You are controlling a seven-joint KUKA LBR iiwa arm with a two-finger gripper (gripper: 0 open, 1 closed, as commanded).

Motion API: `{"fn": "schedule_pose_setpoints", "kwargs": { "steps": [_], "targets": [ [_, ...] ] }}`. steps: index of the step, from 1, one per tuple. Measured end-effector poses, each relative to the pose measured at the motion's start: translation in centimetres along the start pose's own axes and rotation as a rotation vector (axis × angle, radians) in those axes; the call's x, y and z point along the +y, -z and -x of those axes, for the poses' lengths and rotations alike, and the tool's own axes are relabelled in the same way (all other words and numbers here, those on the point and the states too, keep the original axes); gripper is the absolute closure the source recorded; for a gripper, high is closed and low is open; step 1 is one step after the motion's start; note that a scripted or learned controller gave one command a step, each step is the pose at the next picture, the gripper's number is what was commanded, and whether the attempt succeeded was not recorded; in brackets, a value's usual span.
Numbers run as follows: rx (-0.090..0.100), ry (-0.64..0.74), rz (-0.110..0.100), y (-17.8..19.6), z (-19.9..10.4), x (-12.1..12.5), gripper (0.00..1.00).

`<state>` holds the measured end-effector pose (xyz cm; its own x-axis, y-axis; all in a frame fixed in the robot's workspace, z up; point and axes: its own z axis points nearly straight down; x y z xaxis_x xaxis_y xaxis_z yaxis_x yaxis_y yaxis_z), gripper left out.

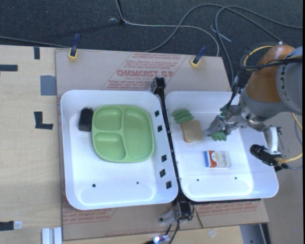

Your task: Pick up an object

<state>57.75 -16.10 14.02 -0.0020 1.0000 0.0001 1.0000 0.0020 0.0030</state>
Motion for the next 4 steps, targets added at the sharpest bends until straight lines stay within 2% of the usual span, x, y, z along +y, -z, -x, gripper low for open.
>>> {"fn": "schedule_pose_setpoints", "kwargs": {
  "steps": [1, 2, 3, 4],
  "targets": [
    [0.0, 0.001, 0.001, 5.5, -0.9, -0.4, 1.0],
    [-0.001, -0.001, 0.001, 10.6, 0.0, -0.7, 1.0],
    [0.001, 0.005, -0.004, 9.6, -6.1, 0.7, 1.0],
    [0.0, 0.003, -0.006, 8.6, -10.6, 1.6, 1.0]
  ]
}}
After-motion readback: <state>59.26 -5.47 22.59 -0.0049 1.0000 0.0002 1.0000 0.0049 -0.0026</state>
